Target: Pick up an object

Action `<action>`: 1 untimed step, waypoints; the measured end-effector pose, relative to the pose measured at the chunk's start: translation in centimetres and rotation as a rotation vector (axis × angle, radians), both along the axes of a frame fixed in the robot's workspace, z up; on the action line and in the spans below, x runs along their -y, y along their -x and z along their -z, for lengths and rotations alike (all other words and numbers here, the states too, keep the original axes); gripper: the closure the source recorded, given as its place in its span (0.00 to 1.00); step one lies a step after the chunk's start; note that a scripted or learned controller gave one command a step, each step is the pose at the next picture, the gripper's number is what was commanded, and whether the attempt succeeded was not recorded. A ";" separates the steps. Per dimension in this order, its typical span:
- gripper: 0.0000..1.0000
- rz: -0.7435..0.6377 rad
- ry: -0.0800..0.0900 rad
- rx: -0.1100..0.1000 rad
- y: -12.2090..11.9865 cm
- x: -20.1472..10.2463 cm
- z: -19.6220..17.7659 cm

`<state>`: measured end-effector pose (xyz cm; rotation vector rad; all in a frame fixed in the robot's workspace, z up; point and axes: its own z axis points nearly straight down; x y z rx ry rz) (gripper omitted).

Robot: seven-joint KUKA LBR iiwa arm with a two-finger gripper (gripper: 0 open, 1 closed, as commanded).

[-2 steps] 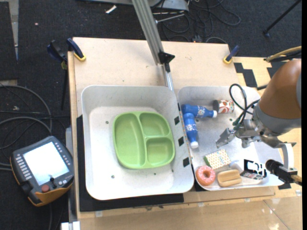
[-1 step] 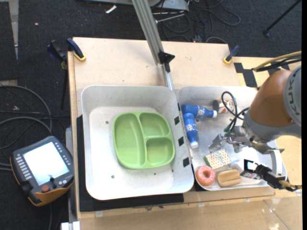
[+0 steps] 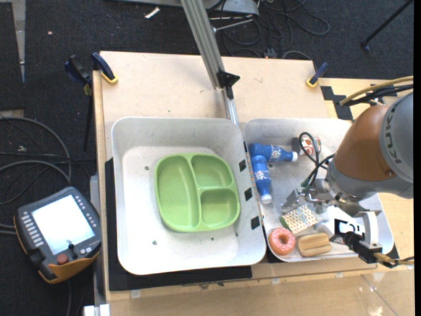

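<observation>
The right bin holds the things there are to pick. A pink frosted doughnut lies at its near edge, and a tan bread roll lies just to the right of it. Just beyond those two sits a small checkered piece. Two blue bottles lie farther back: one bottle lies along the bin's left wall, and the other bottle points right, toward a pair of scissors near the far wall.

The hand is low over the middle of the right bin, just above the checkered piece; I cannot tell whether it is apart or together. The grey arm with its orange band reaches in from the right.

The left bin carries a green divided plate with three compartments. Both bins rest on the counter, and a teach pendant lies on the floor to the left.
</observation>
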<state>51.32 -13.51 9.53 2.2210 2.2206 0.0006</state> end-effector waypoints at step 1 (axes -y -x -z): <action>1.00 0.000 0.000 0.002 -0.1 0.0 -1.1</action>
